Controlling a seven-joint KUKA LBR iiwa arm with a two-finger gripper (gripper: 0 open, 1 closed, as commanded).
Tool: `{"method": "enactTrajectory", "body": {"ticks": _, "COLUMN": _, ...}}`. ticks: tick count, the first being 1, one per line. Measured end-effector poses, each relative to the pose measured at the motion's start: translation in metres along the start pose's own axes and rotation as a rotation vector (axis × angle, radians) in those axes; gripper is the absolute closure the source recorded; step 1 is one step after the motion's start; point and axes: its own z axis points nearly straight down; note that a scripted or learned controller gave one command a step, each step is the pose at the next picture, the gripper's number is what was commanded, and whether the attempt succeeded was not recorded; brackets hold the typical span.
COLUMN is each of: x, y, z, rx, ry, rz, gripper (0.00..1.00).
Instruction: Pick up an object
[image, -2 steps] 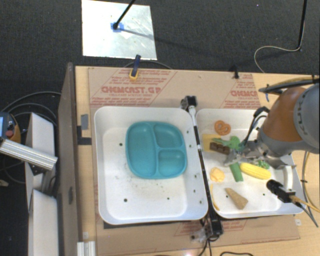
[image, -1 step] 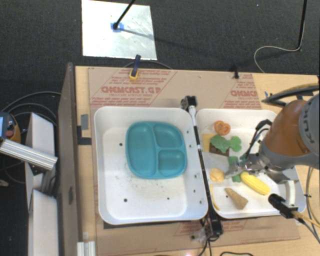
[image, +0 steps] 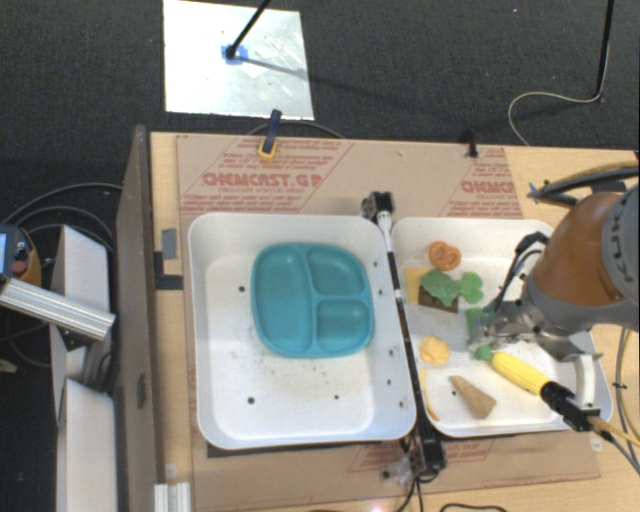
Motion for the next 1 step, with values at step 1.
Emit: {"method": "enactTrajectory", "body": {"ticks": 1, "x": 0.0795, "y": 0.0268, "z": -0.0948, "rx": -0.007, "ry": 0.003, "rz": -0.012, "gripper": 1.0}}
